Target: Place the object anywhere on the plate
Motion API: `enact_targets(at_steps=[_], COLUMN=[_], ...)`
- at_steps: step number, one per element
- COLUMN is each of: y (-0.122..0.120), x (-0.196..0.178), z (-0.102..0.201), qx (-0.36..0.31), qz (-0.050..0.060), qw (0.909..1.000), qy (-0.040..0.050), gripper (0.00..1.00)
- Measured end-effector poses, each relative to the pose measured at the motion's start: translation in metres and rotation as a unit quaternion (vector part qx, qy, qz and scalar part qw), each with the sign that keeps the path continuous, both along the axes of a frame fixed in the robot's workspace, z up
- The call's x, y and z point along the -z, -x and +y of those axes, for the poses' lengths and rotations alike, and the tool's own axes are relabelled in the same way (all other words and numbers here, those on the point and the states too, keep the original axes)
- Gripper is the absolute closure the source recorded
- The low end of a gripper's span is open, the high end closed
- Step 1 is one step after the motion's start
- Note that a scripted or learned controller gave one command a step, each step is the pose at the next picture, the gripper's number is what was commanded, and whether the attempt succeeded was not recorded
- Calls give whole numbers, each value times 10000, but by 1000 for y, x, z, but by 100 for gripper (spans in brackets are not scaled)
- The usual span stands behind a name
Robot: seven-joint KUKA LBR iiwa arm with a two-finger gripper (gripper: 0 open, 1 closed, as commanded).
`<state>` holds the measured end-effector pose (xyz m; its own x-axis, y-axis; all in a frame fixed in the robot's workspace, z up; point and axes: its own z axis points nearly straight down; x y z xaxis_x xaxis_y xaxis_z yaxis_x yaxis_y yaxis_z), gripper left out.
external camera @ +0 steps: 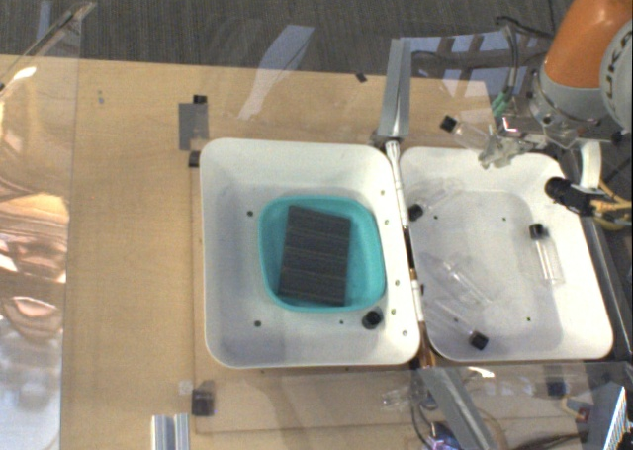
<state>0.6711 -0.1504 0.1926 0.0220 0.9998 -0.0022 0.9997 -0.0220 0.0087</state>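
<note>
Already I see the dark ribbed block [316, 255] lying flat on the teal plate [272, 270] in the left bin [223, 240]: placement looks done. My arm [584, 43] sits at two o'clock; the tool's state I cannot tell.

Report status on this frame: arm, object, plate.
Arm at right bin's far right corner, gripper state unreadable. Dark ridged block lies on teal plate in left bin. Nothing obstructing.

object [316, 255]: dark ribbed rectangular block | lying flat, centred | on teal plate [269, 240], left bin
</note>
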Motion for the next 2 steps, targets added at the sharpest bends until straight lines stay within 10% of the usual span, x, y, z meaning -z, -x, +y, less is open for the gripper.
enact_targets(at_steps=[1, 2], y=[36, 65], x=[81, 5], z=[44, 132], qx=[-213, -320], qz=[-7, -1], qw=[9998, 9995], qy=[-8, -14], gripper=[100, 100])
